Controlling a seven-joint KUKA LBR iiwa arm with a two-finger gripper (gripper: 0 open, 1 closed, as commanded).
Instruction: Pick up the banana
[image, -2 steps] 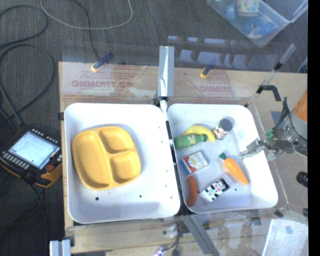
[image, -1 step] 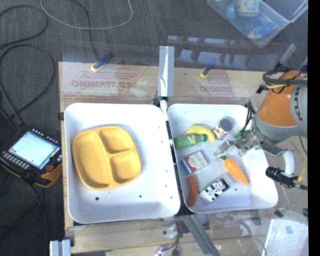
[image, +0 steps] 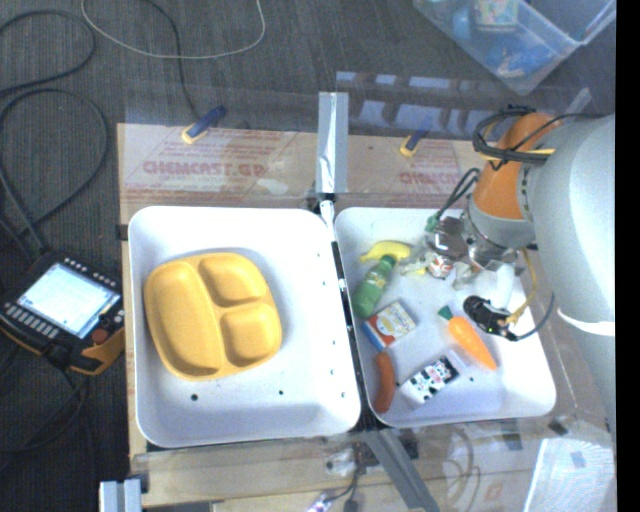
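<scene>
The banana (image: 387, 250) lies in the right bin (image: 520, 395), near its back left corner, its curve pointing towards the middle of the bin. Nothing grips it. Just in front of it, and touching or nearly touching it, a green bottle (image: 372, 286) lies on its side close to the bin's left wall.

The gripper (image: 441, 256) is low in the same bin, just to the right of the banana's tip and apart from it. From this angle I cannot tell whether it is wide or narrow, or whether anything sits in it. The grey arm (image: 590, 220) with its orange band (image: 510, 180) comes in over the bin's right side.

Further forward in the right bin a small orange and white carton (image: 393, 323) lies in front of the bottle. A carrot (image: 473, 343) lies to the carton's right. A brown sausage (image: 384, 381) rests against the front left wall, and a small black and white box (image: 431, 378) lies just beside it.

The left bin (image: 170, 410) holds a yellow divided plate (image: 212, 312) with three compartments. Both bins sit side by side on the worktop (image: 220, 165), with a metal rail (image: 330, 140) between them at the back. On the floor to the left lies a control tablet (image: 65, 300) with a lit screen.
</scene>
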